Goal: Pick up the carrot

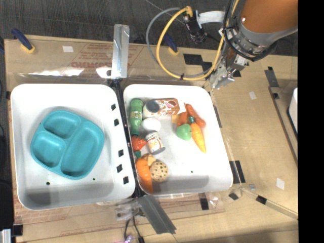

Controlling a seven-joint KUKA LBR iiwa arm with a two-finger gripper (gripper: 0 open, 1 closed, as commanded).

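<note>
I see the gripper (223, 77) above the right bin's (217, 156) back corner, grip state unclear, carrot (198, 135) lying inside that bin

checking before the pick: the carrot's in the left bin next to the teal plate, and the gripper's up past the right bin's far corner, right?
Not quite: the carrot lies in the right bin, among the other toy food, as the camera view shows. The teal plate sits alone in the left bin. The gripper is indeed past the right bin's far corner.
</note>
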